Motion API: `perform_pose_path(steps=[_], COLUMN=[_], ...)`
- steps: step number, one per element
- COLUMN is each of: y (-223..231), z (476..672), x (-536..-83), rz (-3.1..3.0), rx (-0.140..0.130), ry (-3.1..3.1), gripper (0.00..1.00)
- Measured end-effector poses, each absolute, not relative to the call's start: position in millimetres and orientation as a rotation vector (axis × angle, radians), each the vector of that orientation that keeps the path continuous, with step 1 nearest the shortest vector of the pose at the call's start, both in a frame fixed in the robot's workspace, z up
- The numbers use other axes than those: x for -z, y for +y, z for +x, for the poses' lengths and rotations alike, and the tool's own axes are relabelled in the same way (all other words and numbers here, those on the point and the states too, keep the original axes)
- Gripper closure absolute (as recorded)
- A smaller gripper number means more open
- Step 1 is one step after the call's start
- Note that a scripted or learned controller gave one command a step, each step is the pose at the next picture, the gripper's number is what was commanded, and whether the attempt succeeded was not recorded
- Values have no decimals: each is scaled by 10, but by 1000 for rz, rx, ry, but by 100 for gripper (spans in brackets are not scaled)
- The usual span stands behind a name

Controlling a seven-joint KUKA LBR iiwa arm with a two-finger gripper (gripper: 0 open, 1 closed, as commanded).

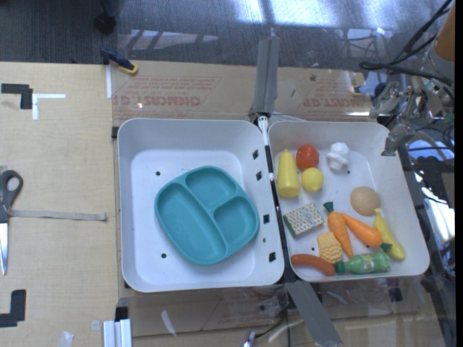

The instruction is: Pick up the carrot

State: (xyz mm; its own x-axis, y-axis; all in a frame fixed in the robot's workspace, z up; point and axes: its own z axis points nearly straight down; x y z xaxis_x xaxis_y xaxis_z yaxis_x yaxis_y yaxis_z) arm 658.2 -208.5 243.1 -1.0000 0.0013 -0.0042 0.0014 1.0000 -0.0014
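White plastic makes up the two shallow bins: the left white bin (130,215) holds a teal three-compartment plate (207,214), and the right white bin (362,132) holds a crowd of toy foods. The grey arm's metal gripper (396,137) stands at the right bin's far right corner, over the rim and well apart from the food; whether it is apart or together cannot be told at this angle, and nothing is seen in its grasp. Judgement on progress: the task is at its start, with approach, descent, grasp and lift all left to do. The orange tapered toy carrot with a green stub (338,231) lies flat on the floor of the right bin, in its near half, roughly midway across. Its long axis runs from far-left to near-right, closer to the bin's depth than to its width, with the green stub toward the far side and the narrow tip toward the near wall. A second orange tapered piece (362,229) lies just beside it on the right, angled more across the bin; the two look to meet near their far ends, and it may be a carrot as well. A pale square cracker piece (330,249) appears to touch the carrot on its left, near the tip, so access from that side looks tight.
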Motion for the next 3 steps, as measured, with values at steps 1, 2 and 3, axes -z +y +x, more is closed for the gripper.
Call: perform_pose_path(steps=[1, 2, 3], y=[-1742, -1412, -1594], z=[5738, 5373, 5026], x=[-1674, -999, -936], rz=[33, -180, 587], rx=[1, 6, 1], ry=[3139, 3124, 3080], gripper=[0, 0, 0])
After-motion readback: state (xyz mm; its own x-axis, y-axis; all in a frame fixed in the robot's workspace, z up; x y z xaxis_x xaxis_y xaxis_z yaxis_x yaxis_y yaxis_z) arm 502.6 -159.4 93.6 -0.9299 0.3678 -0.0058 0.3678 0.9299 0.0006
